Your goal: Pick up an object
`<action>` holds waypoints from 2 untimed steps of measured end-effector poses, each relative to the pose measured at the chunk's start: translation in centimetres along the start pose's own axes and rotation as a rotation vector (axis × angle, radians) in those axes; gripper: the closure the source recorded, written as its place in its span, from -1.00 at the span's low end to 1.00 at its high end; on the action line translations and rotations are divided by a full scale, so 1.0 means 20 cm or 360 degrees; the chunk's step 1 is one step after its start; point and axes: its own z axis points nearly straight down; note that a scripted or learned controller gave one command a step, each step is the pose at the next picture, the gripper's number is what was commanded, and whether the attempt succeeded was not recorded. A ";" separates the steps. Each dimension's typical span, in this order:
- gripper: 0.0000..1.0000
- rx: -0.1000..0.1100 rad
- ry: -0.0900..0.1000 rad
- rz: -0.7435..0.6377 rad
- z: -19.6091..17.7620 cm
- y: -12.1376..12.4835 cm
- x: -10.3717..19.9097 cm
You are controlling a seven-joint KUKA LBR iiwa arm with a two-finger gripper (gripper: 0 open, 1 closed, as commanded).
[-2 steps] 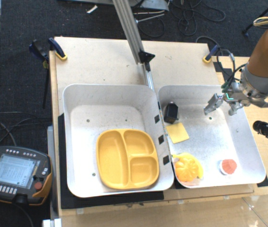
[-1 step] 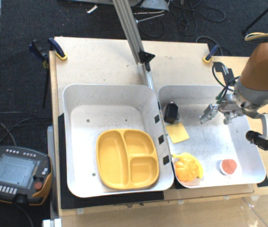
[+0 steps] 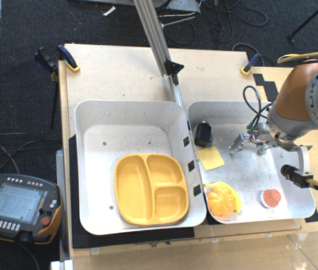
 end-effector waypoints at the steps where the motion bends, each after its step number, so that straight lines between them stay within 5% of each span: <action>1: 1.00 -0.0007 -0.0001 0.0000 -0.07 0.01 0.00; 2: 1.00 -0.0014 -0.0003 -0.0002 -0.38 0.01 -0.02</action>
